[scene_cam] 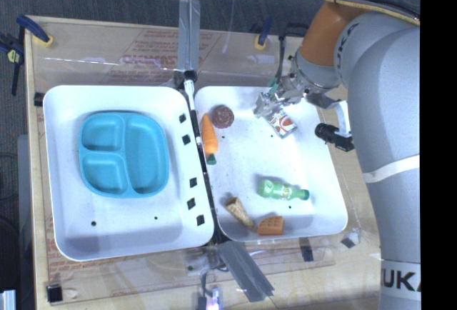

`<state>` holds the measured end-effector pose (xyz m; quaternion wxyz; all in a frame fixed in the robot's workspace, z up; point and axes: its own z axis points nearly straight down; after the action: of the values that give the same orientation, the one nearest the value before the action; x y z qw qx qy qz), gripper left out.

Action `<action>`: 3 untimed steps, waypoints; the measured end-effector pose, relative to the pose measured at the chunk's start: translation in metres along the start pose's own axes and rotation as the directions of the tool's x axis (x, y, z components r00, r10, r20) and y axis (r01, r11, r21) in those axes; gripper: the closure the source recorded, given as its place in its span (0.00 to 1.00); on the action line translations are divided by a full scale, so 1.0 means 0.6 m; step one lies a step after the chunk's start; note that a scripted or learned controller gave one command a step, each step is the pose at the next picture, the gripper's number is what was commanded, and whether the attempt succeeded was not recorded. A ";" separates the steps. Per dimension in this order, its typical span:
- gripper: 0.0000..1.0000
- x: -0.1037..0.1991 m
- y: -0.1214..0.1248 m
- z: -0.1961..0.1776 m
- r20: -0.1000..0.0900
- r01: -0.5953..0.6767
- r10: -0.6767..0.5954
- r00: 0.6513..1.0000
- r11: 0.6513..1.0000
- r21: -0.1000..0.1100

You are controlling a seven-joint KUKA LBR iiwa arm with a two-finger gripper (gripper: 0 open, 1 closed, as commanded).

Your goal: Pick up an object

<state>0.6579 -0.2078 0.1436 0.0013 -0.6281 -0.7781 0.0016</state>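
Counter (pixel 107 51): wooden, bearing two white bins.
Left bin (pixel 64 223): blue divided tray (pixel 125 153).
Right bin (pixel 321 194): carrot (pixel 208 136), round brown item (pixel 223 116), green bottle (pixel 283 191), two bread pieces (pixel 240 211).
Pincer (pixel 270 106): at the bin's far edge, touching a red-and-white packet (pixel 283 123); grip state cannot be told.

gripper (pixel 269 106) finger state unclear, red-white item (pixel 284 123) partly hidden, arm (pixel 385 123) cropped right

The grey KUKA arm (pixel 389 123) reaches in from the right — its orange band (pixel 325 33) sits just above the wrist, the gripper (pixel 270 106) angled down-left below it.
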 end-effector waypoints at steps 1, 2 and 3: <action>0.00 0.001 0.000 0.000 -0.001 0.000 0.000 1.000 1.000 0.000; 0.00 0.017 -0.094 -0.038 -0.002 -0.104 0.104 0.995 0.995 0.003; 0.00 0.002 -0.018 0.092 -0.001 -0.116 0.116 0.993 0.993 0.001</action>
<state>0.6468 -0.2090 0.0883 0.0019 -0.6723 -0.7403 0.0014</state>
